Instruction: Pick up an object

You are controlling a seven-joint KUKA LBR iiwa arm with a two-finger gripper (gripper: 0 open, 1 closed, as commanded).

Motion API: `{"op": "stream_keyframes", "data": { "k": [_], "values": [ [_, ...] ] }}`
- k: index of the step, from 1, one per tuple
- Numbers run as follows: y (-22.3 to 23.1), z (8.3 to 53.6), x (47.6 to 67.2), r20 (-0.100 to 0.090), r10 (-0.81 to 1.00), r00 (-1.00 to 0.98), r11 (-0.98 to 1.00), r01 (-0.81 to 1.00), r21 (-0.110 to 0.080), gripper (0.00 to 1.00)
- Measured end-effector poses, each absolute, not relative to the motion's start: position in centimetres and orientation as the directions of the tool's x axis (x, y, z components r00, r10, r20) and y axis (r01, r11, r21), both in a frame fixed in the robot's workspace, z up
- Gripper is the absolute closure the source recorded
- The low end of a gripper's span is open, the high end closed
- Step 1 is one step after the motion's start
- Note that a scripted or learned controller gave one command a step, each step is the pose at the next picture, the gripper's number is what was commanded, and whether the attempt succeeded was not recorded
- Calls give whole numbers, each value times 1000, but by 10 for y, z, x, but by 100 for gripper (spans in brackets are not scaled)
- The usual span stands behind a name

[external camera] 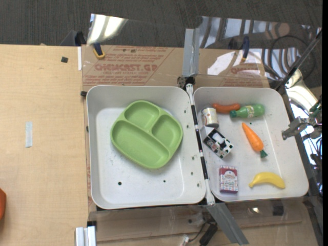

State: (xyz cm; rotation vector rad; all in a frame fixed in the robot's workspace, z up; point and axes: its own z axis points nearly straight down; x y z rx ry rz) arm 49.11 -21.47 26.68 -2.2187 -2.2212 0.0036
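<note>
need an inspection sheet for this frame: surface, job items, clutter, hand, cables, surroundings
Surface: wooden bench with two white bins side by side, left bin and right bin.
Job's things: in the right bin, a carrot, banana, green bottle, orange-red sausage-like toy, small can, black-and-white toy, red card box. All lie apart except the bottle and sausage toy, which lie very close; contact unclear.
Clutter: green divided plate in the left bin.
Hand: nothing seen.
Cables: dark cables at upper right, behind the right bin.
Surroundings: printed cardboard behind the bins; dark carpet beyond.
</note>
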Motion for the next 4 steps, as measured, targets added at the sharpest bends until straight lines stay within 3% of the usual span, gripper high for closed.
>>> {"op": "stream_keyframes", "data": {
  "k": [1,2,3,4],
  "values": [
    [-191,131,531,1,979,-204,204,979,-2,0],
    [-199,90,526,1,982,-188,188,982,-2,0],
    [-200,99,526,1,983,-184,184,983,-2,100],
    [-134,206,554,-1,974,-225,225,974,-1,100]
  ]
}}
